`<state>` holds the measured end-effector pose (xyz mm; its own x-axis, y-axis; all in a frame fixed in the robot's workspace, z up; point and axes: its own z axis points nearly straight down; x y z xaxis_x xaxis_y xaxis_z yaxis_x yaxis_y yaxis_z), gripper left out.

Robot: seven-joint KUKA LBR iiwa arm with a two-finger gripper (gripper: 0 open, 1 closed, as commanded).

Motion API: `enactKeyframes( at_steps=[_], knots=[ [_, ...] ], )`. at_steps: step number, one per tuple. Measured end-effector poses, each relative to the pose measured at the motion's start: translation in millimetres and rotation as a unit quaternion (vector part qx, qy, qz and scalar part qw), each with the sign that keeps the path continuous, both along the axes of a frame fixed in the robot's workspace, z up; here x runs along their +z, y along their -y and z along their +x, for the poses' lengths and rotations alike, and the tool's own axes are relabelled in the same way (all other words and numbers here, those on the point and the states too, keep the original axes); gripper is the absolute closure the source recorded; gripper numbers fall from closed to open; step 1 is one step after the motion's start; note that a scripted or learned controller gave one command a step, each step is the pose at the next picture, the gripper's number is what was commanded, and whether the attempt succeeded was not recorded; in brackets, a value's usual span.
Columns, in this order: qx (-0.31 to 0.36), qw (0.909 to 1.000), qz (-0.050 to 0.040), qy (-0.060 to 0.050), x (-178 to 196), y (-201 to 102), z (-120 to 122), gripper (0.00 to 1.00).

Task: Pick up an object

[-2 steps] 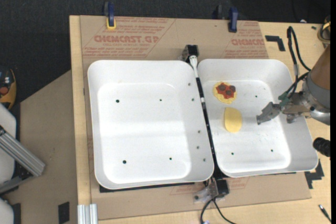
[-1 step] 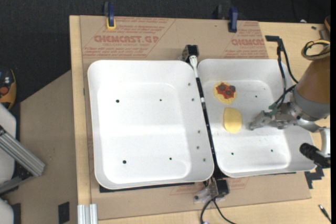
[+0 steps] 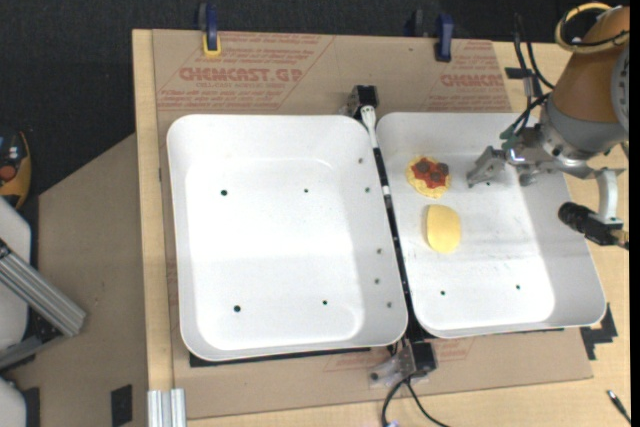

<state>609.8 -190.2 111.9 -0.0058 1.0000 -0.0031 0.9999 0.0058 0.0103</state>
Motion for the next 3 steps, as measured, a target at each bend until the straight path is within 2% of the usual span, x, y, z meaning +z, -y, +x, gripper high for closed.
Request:
enactKeyframes(
  at_steps=[1, 2, 3],
  knots=[
    [0.0, 1.0, 0.0006, -0.002, -25.1, -44.6, 60.0, 0.0],
    [-0.006, 1.0, -0.0027, 0.0, -22.0, -72.2, -25.8, 0.0],
    [-0.001, 1.0, 0.0006, -0.002, -26.6, -97.0, 29.3, 0.0]
  ],
)
